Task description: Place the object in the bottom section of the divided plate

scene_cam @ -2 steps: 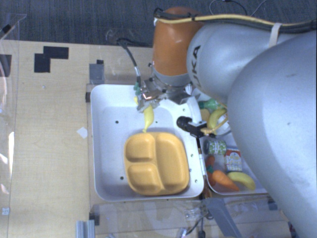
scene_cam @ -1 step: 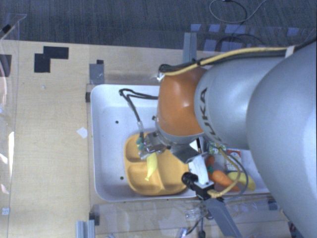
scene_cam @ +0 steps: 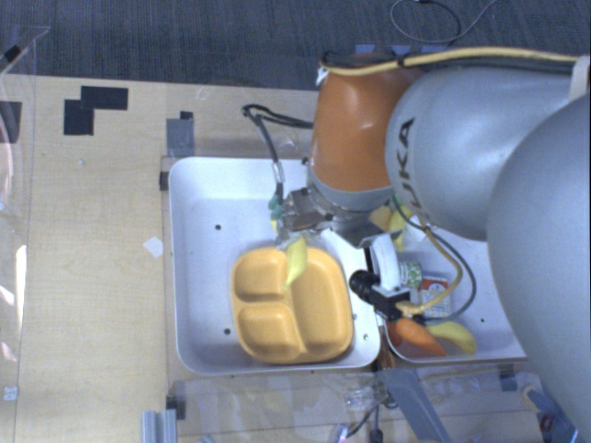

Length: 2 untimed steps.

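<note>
Gripper (scene_cam: pixel 297 238) over the divided plate (scene_cam: pixel 291 307) pinches a pale yellow-green object (scene_cam: pixel 296 258).

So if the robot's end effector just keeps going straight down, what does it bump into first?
Probably the yellow divided plate. The end effector hangs right above the plate's top edge, with a pale yellow-green piece at its tip. That piece would likely touch the plate first, though one slanted view leaves the height unclear.
</note>
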Available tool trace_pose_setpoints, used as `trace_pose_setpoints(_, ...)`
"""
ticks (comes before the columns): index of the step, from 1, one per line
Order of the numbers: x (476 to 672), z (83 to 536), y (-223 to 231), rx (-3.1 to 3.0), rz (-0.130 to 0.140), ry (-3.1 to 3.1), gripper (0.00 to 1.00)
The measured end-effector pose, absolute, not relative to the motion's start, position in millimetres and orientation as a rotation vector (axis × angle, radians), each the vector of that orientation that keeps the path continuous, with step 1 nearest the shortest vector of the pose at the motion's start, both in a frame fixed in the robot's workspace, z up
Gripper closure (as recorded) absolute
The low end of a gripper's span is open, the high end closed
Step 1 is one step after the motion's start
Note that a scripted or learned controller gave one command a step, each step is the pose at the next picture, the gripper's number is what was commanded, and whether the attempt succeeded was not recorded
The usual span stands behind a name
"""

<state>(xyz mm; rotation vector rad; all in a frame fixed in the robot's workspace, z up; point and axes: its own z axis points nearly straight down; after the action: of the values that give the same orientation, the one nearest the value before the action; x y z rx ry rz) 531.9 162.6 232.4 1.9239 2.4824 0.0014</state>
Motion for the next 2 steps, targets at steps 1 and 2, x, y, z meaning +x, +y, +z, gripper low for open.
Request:
trace_pose_setpoints(1,525.2,331,133,2.070,0.004,2.359,1.00)
trace_pose_setpoints(2,495.0,211,138,2.099,-0.004,2.339,1.00)
